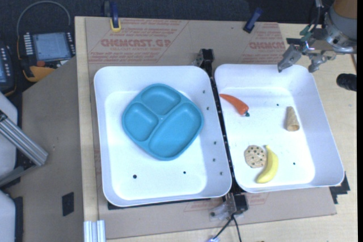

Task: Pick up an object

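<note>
The blue plate (163, 121) fills the left bin (108, 178). In the right bin (323, 122) lie a banana (268, 167) at six o'clock, a pepper (235, 102) at nine. My gripper (297, 60) hangs spread at twelve, holding nothing. I'm just starting; next I must go down over one thing.

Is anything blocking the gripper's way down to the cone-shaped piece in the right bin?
Nothing visible. The gripper, open, hangs over the right bin's far edge; the cone-shaped piece lies apart from other items.
</note>
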### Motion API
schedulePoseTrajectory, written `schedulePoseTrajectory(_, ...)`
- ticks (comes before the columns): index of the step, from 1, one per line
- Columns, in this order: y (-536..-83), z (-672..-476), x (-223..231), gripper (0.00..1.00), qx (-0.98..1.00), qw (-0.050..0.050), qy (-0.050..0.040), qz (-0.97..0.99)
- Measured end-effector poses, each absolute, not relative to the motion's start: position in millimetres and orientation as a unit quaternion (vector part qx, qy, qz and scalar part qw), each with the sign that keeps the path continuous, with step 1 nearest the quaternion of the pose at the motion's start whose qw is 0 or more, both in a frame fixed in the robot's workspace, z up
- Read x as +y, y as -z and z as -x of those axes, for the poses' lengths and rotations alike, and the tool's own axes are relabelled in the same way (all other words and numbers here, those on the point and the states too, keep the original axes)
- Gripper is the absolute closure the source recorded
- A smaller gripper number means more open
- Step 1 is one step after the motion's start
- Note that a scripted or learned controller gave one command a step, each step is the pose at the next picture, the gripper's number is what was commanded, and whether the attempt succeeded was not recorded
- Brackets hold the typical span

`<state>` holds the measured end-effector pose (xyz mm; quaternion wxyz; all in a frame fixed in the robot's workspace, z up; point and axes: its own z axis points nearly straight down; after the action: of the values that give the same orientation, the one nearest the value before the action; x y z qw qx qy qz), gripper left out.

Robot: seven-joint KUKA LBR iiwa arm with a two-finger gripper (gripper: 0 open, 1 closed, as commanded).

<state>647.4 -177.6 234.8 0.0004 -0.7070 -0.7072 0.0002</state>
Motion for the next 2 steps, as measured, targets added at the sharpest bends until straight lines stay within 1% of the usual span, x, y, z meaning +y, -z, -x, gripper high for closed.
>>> schedulePoseTrajectory(2, -143, -648.7, -166, 0.0, -0.708, 0.003, -0.0017, 0.707)
